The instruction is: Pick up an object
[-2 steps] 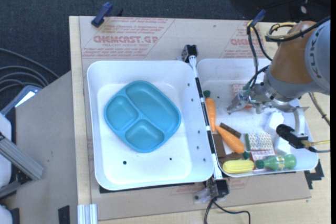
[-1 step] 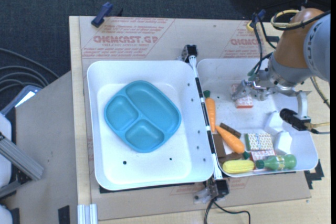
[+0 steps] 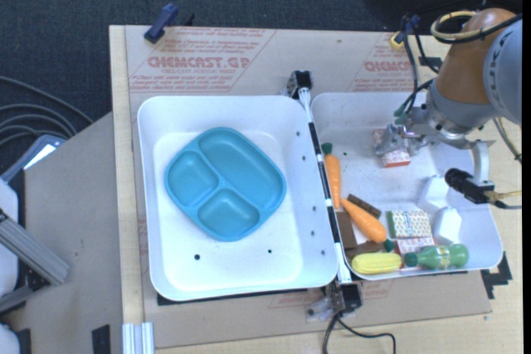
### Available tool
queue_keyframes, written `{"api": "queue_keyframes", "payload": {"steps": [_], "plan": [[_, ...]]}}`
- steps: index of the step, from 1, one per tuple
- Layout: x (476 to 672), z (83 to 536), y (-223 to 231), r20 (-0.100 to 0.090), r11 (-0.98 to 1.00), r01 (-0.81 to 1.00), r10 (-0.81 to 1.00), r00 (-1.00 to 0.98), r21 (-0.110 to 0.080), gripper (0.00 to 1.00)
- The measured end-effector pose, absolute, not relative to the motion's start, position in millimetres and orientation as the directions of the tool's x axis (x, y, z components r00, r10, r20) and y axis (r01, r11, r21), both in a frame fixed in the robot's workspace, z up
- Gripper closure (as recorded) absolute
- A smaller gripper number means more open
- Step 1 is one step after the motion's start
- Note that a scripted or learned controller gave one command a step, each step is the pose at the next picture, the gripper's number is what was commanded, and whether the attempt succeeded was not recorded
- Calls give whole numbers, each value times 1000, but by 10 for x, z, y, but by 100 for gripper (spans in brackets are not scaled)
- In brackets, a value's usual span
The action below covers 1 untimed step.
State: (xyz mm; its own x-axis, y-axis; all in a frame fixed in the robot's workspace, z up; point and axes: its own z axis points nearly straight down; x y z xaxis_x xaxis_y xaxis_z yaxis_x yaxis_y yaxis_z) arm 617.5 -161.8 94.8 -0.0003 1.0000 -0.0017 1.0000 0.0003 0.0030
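- Gripper (image 3: 397,141) low in right bin (image 3: 357,108), over a small red-and-white object (image 3: 397,159); grasp state impossible to tell.
- Blue divided plate (image 3: 226,182) in left bin (image 3: 158,120).

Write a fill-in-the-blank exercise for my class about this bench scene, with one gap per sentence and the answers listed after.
1. The blue divided plate lies in the ____ bin as the camera sees it.
2. The plate has ____ compartments.
3. The two carrots lie in the right bin, and their colour is ____.
4. The green bottle lies just to the right of the yellow ____ along that bin's near edge.

Missing words: left; three; orange; corn
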Motion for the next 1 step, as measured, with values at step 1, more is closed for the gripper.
{"api": "queue_keyframes", "payload": {"steps": [1], "plan": [[6286,1857,-832,1,2,1000,1000,-2,2,100]]}}
